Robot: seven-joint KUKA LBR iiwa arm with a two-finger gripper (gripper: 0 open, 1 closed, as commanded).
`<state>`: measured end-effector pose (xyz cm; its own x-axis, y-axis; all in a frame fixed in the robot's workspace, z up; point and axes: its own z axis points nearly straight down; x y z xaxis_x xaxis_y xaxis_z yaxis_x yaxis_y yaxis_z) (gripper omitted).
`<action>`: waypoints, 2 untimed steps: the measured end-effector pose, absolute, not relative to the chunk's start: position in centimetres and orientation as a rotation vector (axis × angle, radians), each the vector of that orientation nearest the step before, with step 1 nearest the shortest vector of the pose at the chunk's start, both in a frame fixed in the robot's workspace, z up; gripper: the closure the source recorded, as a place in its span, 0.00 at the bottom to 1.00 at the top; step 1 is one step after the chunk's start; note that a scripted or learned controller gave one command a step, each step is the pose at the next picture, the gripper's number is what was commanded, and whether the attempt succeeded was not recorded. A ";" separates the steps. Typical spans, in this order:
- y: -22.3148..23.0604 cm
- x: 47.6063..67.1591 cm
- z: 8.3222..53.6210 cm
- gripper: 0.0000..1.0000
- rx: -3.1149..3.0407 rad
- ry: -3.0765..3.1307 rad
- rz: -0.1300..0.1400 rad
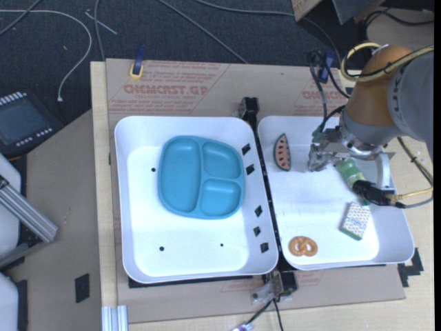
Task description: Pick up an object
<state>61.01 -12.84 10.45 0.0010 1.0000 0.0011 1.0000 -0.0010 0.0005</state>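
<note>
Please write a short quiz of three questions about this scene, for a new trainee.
1. True or false: the blue tray lies in the left bin.
2. Which thing in the right bin lies nearest its front edge? A) watermelon slice B) pretzel C) small box
3. Fill in: the gripper is above the ___ bin.

Key: 1 true; 2 B; 3 right.
</note>
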 end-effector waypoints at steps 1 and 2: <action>-12.4 62.1 16.0 1.00 -2.223 -2.226 -0.005; -11.7 62.1 22.2 1.00 -2.223 -2.227 -0.006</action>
<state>62.10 -11.71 22.21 -0.0017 1.0000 -0.0006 1.0000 0.0017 0.0064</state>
